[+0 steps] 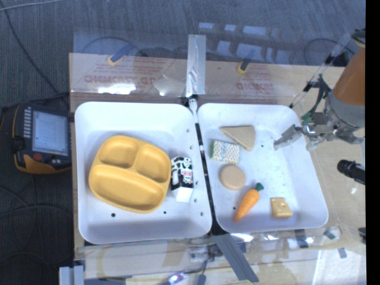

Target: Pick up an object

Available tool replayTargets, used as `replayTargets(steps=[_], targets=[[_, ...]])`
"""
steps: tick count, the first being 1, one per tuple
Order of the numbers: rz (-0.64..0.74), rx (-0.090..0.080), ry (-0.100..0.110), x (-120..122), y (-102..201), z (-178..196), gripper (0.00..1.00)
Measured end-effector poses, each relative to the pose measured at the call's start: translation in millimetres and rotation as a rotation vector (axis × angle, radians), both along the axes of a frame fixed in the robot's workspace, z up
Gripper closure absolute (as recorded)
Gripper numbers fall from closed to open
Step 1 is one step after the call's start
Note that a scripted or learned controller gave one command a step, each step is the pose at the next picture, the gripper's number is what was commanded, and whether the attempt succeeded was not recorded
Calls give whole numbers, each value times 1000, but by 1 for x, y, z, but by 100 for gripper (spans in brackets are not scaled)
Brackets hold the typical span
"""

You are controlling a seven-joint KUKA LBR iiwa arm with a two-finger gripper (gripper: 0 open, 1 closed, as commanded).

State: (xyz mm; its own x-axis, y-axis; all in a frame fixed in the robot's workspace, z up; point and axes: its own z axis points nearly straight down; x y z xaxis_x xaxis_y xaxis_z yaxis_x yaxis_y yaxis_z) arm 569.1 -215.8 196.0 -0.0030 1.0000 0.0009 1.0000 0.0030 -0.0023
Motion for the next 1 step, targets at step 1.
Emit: replayTargets(steps=[1], targets=[[-158, -4, -12, -48, 69, -106, 0]])
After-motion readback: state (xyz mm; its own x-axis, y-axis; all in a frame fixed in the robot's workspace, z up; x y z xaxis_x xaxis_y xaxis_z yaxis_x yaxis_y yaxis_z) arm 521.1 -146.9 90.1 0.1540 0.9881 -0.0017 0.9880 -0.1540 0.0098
